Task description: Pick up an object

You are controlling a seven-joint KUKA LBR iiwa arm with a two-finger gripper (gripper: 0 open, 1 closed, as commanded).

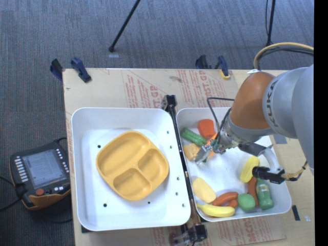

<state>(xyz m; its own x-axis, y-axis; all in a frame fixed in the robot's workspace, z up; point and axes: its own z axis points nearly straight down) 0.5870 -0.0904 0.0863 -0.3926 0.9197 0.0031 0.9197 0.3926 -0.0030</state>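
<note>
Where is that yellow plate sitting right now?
The yellow plate lies in the left bin, near its middle, across the divider from the toy food in the right bin.

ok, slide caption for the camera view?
End effector lowered among toy foods in the right bin; yellow divided plate in the left bin.

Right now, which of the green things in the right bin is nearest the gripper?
The long green piece at the bin's upper left, just left of the gripper. The green bottle and round green piece lie far off.

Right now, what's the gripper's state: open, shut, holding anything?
Gripper: low in the right bin, beside the green toy and a yellow piece. Open or shut cannot be told, and no object shows in its grasp.
</note>
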